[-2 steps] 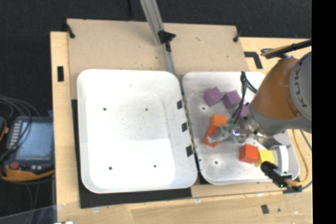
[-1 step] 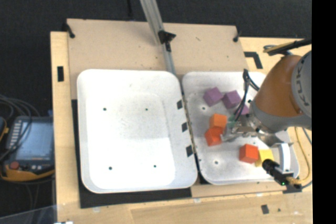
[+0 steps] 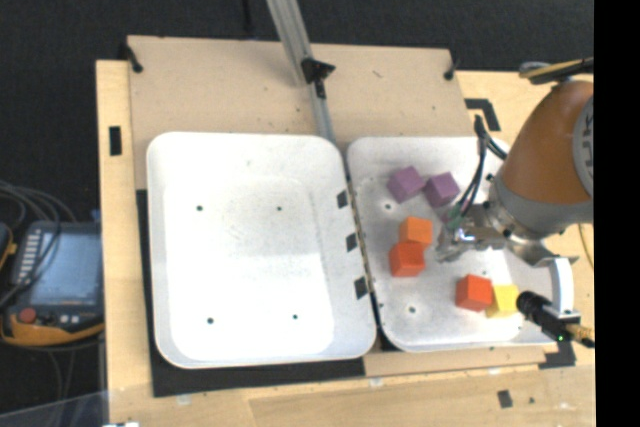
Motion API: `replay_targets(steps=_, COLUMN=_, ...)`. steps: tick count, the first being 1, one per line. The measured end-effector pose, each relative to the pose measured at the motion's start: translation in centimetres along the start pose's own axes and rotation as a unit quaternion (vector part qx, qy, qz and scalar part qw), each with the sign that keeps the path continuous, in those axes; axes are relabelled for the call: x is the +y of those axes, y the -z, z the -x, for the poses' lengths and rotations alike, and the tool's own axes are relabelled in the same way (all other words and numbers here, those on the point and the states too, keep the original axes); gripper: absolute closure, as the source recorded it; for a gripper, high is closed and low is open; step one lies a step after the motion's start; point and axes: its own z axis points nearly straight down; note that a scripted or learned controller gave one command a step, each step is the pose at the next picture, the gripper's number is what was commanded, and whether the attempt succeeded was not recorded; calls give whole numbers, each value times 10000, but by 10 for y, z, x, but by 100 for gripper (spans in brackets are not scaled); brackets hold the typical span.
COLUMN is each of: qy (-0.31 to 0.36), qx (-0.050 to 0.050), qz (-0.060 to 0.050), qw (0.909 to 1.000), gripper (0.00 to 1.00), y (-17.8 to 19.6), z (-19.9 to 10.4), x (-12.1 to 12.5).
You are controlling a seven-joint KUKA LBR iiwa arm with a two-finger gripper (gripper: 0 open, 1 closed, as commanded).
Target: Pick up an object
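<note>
Hovering low over the right bin (image 3: 400, 330), the gripper (image 3: 458, 237) sits just right of the upper orange block (image 3: 418, 231), among the loose blocks. Its tips blur into dark metal and cable there, so whether they are spread or pressed together I cannot tell, and no block shows between them.

Going outward: the upper orange block lies closest, touching or just above a redder orange block (image 3: 407, 259). Two purple blocks (image 3: 405, 183) and (image 3: 441, 188) lie side by side above the gripper, near the bin's far wall. Below it, toward the near right corner, a third orange block (image 3: 475, 293) touches a yellow block (image 3: 505, 300). The arm (image 3: 545, 160) comes in from the right and covers the bin's right edge. The left bin (image 3: 245, 245) lies alongside.

By my reading, this is the approach step: the tool is down among the blocks but nothing is lifted. The next move calls for settling squarely over one block, probably the upper orange one, closing on it without nudging its neighbour, then rising straight.

Hard to make out: the tips themselves, how high they stand above the floor, and whatever lies under the wrist and arm. The arm's upper part is cut off at the right.
</note>
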Motion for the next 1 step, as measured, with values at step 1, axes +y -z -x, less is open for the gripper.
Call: replay_targets(steps=1, qy=5, qx=-2, qz=8, qw=10000, gripper=100, y=54, z=1, x=3)
